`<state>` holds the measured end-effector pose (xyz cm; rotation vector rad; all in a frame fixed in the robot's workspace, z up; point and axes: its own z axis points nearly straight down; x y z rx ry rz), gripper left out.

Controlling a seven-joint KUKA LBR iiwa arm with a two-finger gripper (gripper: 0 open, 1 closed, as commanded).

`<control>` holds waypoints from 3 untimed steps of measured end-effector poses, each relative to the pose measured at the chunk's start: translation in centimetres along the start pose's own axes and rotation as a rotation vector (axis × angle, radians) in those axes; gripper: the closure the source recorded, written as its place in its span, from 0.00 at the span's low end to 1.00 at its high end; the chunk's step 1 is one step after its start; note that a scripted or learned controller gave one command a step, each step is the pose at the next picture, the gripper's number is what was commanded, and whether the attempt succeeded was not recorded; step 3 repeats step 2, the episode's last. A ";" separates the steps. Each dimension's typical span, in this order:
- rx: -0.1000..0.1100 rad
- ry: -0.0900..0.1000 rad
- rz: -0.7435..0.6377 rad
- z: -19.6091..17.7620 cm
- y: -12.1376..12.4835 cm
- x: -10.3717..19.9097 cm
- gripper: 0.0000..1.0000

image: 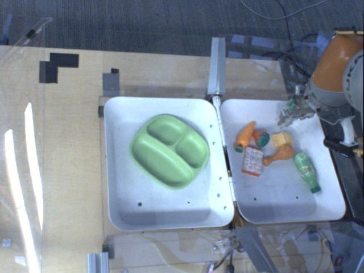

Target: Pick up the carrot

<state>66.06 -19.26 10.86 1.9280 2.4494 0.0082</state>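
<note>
One carrot (245,135) among five items in the right bin (284,209); hand (294,111) grip unclear.

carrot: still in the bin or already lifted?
In the bin. The carrot lies flat on the right bin's floor beside the other items; the gripper sits apart, up-right of it.

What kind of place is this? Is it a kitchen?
Probably a robot lab, not a kitchen: a robot arm reaches over two white bins on a workbench, with toy food like a carrot and loose cables.
</note>
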 end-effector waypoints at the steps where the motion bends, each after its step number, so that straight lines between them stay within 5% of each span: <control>1: 0.015 0.013 0.178 -9.2 -4.5 8.4 1.00; 2: 0.018 0.013 0.327 -7.9 -4.6 14.3 1.00; 3: 0.018 0.013 0.327 -7.9 -4.6 14.3 1.00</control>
